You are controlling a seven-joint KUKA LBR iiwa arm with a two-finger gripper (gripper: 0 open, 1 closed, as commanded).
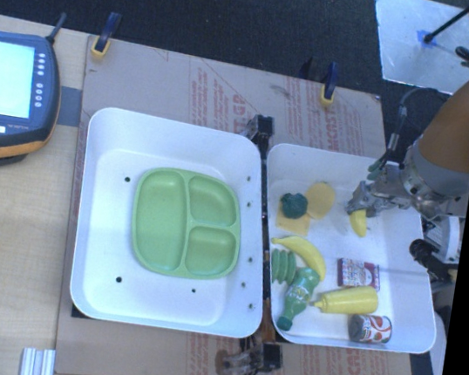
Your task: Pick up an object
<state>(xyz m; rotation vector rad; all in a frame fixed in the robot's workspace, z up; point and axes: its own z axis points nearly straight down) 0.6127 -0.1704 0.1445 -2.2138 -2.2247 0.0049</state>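
My gripper point(365, 208) hangs over the upper right part of the right bin point(416, 295). A small yellow piece point(358, 224) sits right at its tip; whether it is gripped or just lying below is unclear. To the left lie a yellow lemon-like object point(322, 198) and a dark green lump point(293, 205). Lower in the bin are a banana point(305, 253), a green ridged piece point(282, 266), a green bottle point(297, 296), a yellow squeeze bottle point(347, 300), a small red-brown packet point(358, 272) and a can point(369, 328).
The left bin point(97, 275) holds a green divided plate point(186, 223). A tablet-like control pendant point(7, 93) lies at the far left of the bench. Clamps point(262, 130) join the bins at the seam. The arm's orange band point(457, 120) rises at the right.
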